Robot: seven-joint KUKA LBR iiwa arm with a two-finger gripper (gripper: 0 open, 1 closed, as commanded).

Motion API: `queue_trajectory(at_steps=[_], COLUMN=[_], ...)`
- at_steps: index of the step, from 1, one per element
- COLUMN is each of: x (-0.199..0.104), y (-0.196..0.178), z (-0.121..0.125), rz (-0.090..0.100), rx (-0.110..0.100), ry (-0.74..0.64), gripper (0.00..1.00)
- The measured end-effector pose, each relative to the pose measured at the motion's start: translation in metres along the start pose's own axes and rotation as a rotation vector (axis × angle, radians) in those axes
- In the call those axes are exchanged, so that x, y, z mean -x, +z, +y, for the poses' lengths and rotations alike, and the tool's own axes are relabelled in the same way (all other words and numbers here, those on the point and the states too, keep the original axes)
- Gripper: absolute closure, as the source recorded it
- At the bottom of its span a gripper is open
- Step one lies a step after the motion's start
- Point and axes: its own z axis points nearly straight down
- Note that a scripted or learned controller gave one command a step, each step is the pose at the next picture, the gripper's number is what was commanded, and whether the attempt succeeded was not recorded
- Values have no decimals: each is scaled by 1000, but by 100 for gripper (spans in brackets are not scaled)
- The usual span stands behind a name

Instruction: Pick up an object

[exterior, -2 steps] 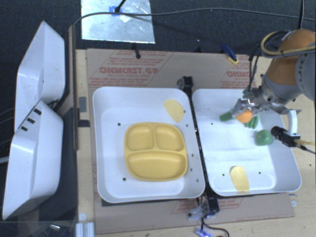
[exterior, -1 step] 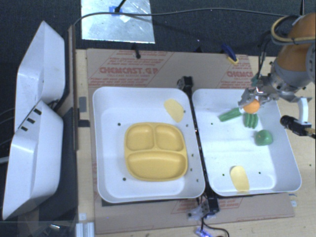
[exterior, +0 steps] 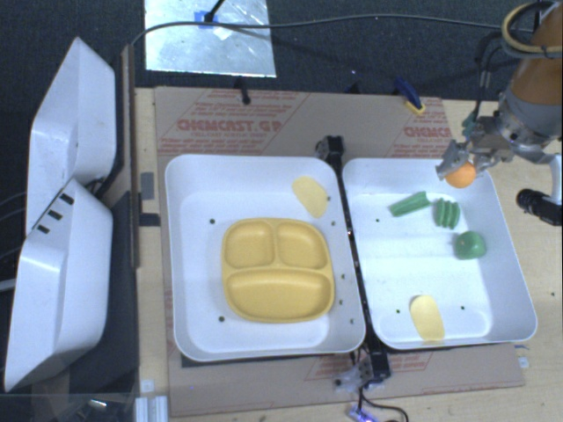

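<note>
Yellow piece (exterior: 427, 316) in right bin (exterior: 506, 236), hand (exterior: 461, 167) gripping orange ball (exterior: 460, 176) (cardboard (exterior: 230, 124) reads CHEMCAST)

Dark carpet-like floor (exterior: 70, 7) fills the top and left. A shiny metal sheet (exterior: 209, 23) lies on it at top, blue tape (exterior: 201, 17) near its middle, a thin black cable (exterior: 352, 26) curving past it. Light wooden bench (exterior: 528, 236) carries a brown printed cardboard sheet (exterior: 229, 121) under the bins. White plastic housings (exterior: 66, 227) stand at left, tilted, one above the other. A blue-and-yellow clamp (exterior: 409, 97) sits at the cardboard's upper right edge. Even, diffuse light, soft shadows.
</note>
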Motion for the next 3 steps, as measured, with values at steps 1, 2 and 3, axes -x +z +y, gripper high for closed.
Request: queue_trajectory(at_steps=[1, 2, 3], x=[-56, -108, -154], y=[-8, 7, 15], z=[-2, 0, 5], rz=[2, 2, 2], rx=[-4, -5, -4], ry=[-4, -4, -3], gripper=[100, 100, 100])
